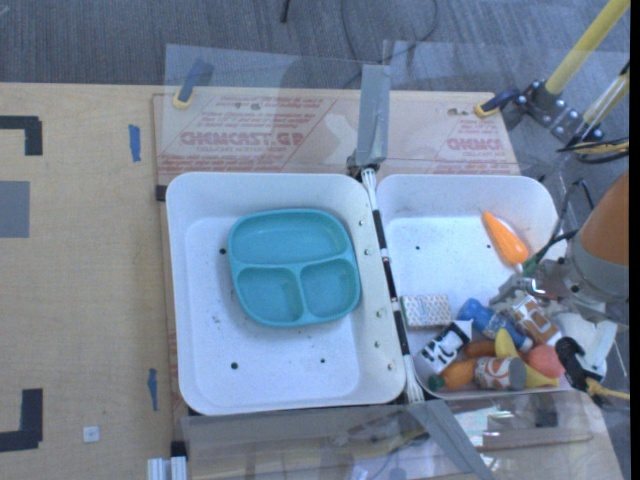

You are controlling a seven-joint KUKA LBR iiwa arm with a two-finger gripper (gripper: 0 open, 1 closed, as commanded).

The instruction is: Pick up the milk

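Your milk (443, 346), a black-and-white carton, lies tilted, long axis diagonal, left of the gripper (520, 293) in the right bin (440, 203) on the wooden bench (80, 308); you cannot tell the jaws' state.

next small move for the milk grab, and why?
Probably shift the gripper toward the bench's front-left and lower it over the milk carton. The black-and-white carton lies at the left edge of the toy pile in the right bin, while the gripper sits over the pile's right side, near the carrot.
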